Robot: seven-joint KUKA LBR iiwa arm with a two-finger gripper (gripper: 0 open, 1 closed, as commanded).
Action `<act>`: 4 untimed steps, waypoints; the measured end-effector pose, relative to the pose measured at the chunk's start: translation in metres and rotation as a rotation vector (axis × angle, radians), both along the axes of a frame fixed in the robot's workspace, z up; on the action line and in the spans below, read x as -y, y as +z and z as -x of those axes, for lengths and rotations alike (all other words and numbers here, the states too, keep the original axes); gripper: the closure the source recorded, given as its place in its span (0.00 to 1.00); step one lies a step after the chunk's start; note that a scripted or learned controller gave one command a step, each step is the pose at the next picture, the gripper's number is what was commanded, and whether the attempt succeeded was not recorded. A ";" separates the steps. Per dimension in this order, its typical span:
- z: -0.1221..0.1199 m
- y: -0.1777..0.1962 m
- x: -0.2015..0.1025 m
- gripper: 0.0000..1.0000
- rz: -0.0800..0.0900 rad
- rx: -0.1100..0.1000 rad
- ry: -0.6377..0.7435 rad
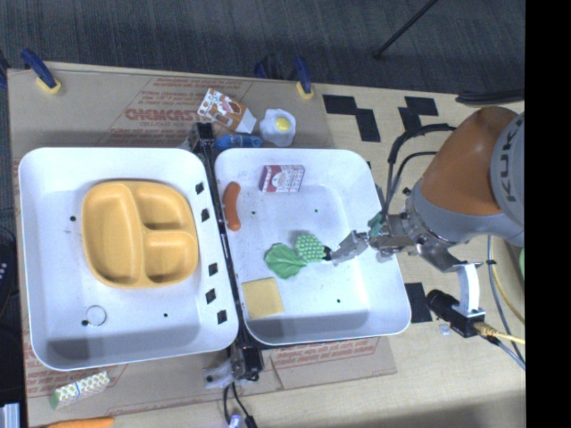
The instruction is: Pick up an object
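Observation:
The right bin (pixel 357 319) holds a green leafy toy vegetable (pixel 293 255), an orange hot dog (pixel 232 205) by its left wall, a small red and white carton (pixel 282 178) near its far wall and a tan flat square (pixel 262 297) at its front. My gripper (pixel 337 250) reaches in from the right and sits low in the bin, its tip touching or just beside the right end of the green vegetable. Nothing visibly hangs from it.
The left bin (pixel 45 328) holds a yellow divided tray (pixel 141 232). Beyond the bins lie a snack packet (pixel 219 108), a blue item (pixel 236 141) and a yellow and white toy (pixel 278 127). Cables run along the bench at the right.

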State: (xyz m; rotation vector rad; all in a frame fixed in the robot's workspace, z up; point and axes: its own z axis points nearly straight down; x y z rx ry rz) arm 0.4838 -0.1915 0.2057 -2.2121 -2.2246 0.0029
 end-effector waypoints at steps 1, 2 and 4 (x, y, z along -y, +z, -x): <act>-0.052 -0.100 -0.012 0.00 0.000 -0.002 0.007; -0.056 -0.109 -0.076 0.00 0.000 -0.001 0.070; -0.030 -0.115 -0.094 0.00 0.000 -0.001 -0.047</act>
